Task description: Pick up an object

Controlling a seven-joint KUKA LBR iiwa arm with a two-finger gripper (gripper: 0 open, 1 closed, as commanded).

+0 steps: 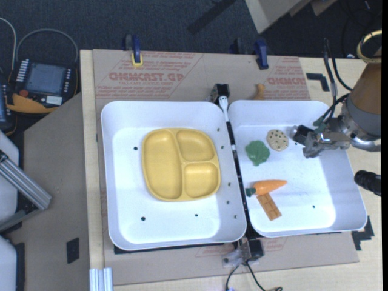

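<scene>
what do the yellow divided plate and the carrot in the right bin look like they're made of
Yellow divided plate: likely moulded plastic, matte to faintly glossy; even colour, rounded compartment ridges, soft highlights.
Carrot: probably a plastic or rubber toy; flat uniform orange, smooth surface, small green stub at its left end. The view is too coarse to say whether it is hard or soft.

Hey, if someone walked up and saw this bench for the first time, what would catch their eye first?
Probably the yellow divided plate, sitting alone in the middle of the left bin. Next, the small cluster in the right bin: a green broccoli piece beside a speckled cookie, with an orange carrot and a waffle-like stick nearer the front. The arm's hand hangs over the right bin, just right of the cookie.
</scene>
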